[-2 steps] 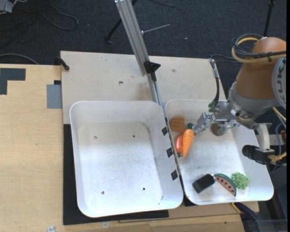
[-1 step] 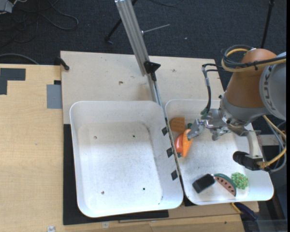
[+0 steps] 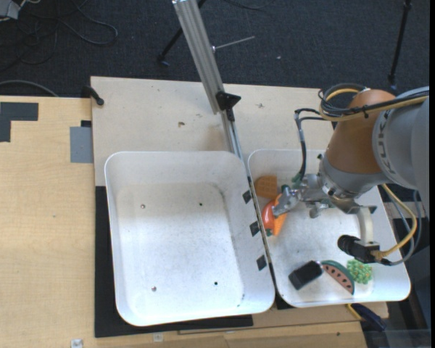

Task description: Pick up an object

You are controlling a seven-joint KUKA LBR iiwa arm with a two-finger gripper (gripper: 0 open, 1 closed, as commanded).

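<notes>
The right bin [image 3: 391,285] holds several small objects. An orange object [image 3: 273,222] with a red part [image 3: 281,209] lies against the bin's left wall, and a brown block [image 3: 266,186] sits just behind it. A black block [image 3: 304,274], a watermelon-slice toy [image 3: 338,276] and a green bumpy toy [image 3: 359,270] lie near the front of the bin. My gripper [image 3: 291,198] is low in the right bin, reaching leftward. Its tip is right at the red part of the orange object, touching or nearly touching it.
The left bin [image 3: 123,194] lies beside the right one, with a divider and black clips [image 3: 254,227] between them. A slanted metal rail [image 3: 203,56] rises behind the bins. The arm's bulky wrist and cables [image 3: 351,158] hang over the right bin's back half.
</notes>
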